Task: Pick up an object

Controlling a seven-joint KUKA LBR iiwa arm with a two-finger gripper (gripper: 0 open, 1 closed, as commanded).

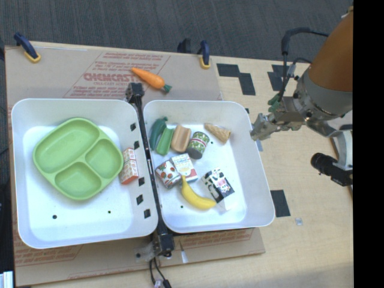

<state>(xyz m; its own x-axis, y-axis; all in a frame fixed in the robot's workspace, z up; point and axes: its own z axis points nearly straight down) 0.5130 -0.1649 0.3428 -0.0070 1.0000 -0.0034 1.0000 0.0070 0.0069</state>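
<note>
Gripper [261, 128]: hanging over the bench just outside the right bin's right rim, level with that bin's upper half; nothing between the fingers; whether apart or together cannot be told from this angle. Grey metal wrist assembly behind it, cables looped above, wide orange band of the arm [333, 53] at the upper right, slanting in from the right.

Right bin [255, 185]: shallow, white, smooth plastic, rounded corners. Contents, clustered left of centre:
- tan wedge [217, 132], bread-like, nearest the gripper, upper part of the bin;
- small can [199, 144], dark green label, lying tilted;
- tan cylinder [180, 138], touching the can's left side;
- two green pods [161, 135], elongated, by the bin's left wall;
- strawberry carton [168, 174], small box with red fruit print;
- white carton [186, 167], just right of it, touching;
- banana [196, 198], yellow, curved, glossy, below the cartons;
- cow-print carton [218, 185], black and white, right of the banana.

Left bin [24, 221]: same white plastic. Green plate [77, 158], three compartments, matte, rounded. Red-orange box [129, 165] standing just beside the plate's right edge.

Cardboard sheet [90, 77]: red print, under both bins. Toy carrot [150, 79], orange with green top, lying on the cardboard above the bins, well apart from the gripper. Blue clamps [27, 48] at the cardboard's upper edge.
</note>
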